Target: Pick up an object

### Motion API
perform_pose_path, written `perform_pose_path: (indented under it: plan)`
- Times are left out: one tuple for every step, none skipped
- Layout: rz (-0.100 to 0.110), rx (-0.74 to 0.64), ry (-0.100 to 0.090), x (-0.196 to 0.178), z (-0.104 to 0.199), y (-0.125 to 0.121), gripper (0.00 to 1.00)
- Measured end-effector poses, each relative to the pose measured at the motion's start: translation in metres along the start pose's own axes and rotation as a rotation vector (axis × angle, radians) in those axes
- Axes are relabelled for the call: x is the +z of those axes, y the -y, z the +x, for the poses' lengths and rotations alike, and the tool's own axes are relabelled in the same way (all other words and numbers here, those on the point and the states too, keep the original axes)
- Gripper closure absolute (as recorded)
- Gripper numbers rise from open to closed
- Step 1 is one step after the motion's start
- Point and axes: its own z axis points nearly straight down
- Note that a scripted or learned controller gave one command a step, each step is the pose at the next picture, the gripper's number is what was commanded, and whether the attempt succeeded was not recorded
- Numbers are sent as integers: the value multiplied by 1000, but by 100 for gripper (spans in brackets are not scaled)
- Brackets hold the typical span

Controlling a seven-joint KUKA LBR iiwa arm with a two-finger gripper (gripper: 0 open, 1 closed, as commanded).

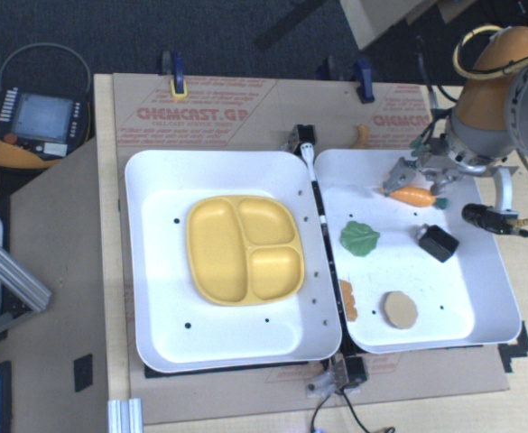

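My gripper (pixel 417 177) hangs over the far part of the right bin (pixel 480 327), reaching in from the right. Directly beneath it, touching or nearly touching it, lies an orange carrot (pixel 414 197) with a green tip, resting on the bin floor. Further things lie in the same bin: a green leafy piece (pixel 360 238) left of centre, a small black block (pixel 438 243) just in front of the carrot, a round tan biscuit (pixel 400 309) near the front, and a small orange-brown piece (pixel 347 301) against the bin's left wall.
The left bin (pixel 155 323) holds a yellow divided plate (pixel 245 247) in its middle. The two bins meet along a raised rim (pixel 322 233). Blue clamps (pixel 178 72) stand at the far edge of the cardboard base.
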Motion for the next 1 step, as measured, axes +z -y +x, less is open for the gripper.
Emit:
perform_pose_path:
  plan:
    - [-5, 0, 2, -13, 0, -1, 100]
